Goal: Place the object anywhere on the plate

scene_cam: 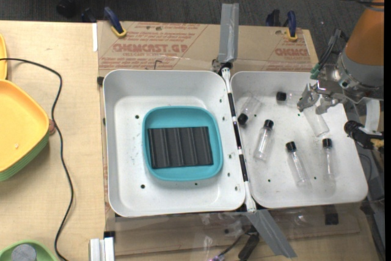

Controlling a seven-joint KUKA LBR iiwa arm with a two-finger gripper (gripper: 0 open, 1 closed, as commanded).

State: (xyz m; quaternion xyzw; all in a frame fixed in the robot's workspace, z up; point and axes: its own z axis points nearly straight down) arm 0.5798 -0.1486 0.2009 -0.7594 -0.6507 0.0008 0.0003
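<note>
Printed text: the cardboard sheet (201, 46) behind the bins reads "CHEMCAST GP" in red on its left part, and a partial repeat shows near its right corner. No other writing is legible.

Left bin (122, 186): holds the teal plate (181, 120), a rounded rectangle with a dark ribbed insert at its centre. Nothing lies on the plate.

Right bin (348, 186): holds clear vials with black caps.
- Vial A (264, 139): long axis near vertical in the view, slightly tilted, cap at the far end.
- Vial B (297, 162): axis diagonal, cap at upper left.
- Vial C (328, 159): axis near vertical, cap at the far end.
- Vial D (247, 112): against the left wall of the bin, axis diagonal, cap at lower left.
- Vial E (317, 125): faint, lying just below the gripper; cap not made out.
- A loose black cap (281, 96) sits near the far wall.

Gripper (314, 101): over the far right part of the right bin, arm entering from the right, orange band above. Cannot tell from this view whether it is apart or together. Vial E is nearest it; A, B and C lie nearer the camera, apart from it. The plate is well apart, in the other bin.
</note>
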